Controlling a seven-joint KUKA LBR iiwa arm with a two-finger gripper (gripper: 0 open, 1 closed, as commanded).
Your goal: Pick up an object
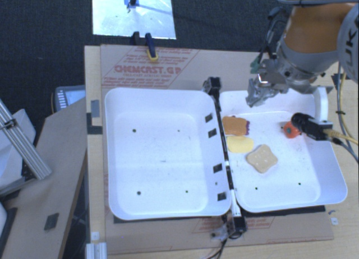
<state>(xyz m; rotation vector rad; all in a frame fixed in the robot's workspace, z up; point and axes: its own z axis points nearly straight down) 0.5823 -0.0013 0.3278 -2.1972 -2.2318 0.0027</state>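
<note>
Nothing has been lifted yet. Nearest, in the right bin (314,193), a tan toast-like piece (262,158) lies by the bin's inner edge, with a yellow slice (240,144) just behind it and an orange-brown piece (235,125) beyond that. An orange object (290,130) sits toward the bin's outer side. Farthest, the pincer (257,96) hangs over the bin's far edge, holding nothing visible; whether it is apart or together I cannot tell. The whole grasp remains.

Arm (322,22) cut off (top edge); gripper (257,96) blurred.
</note>
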